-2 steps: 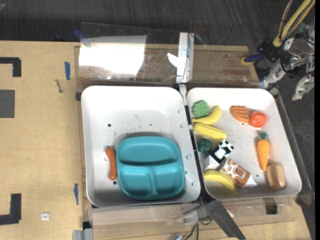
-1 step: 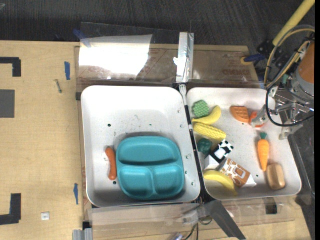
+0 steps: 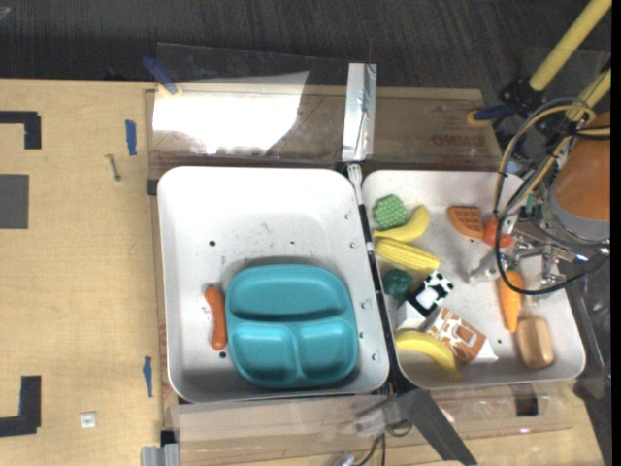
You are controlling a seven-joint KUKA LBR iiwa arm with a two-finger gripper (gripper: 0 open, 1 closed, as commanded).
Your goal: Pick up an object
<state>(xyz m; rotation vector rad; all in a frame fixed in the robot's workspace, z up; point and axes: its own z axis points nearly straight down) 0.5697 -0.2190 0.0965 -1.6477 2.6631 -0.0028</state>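
We see the gripper [image 3: 512, 260] above the right bin's carrot [image 3: 510, 304], its state impossible to tell.

Toy foods [image 3: 406, 254] scattered loose across the right white bin [image 3: 572, 362].

The arm [image 3: 582, 197] at the frame's right edge is grey with a broad orange band, wrapped in looping black and yellow cables above a metallic, silvery tool [image 3: 524, 260].
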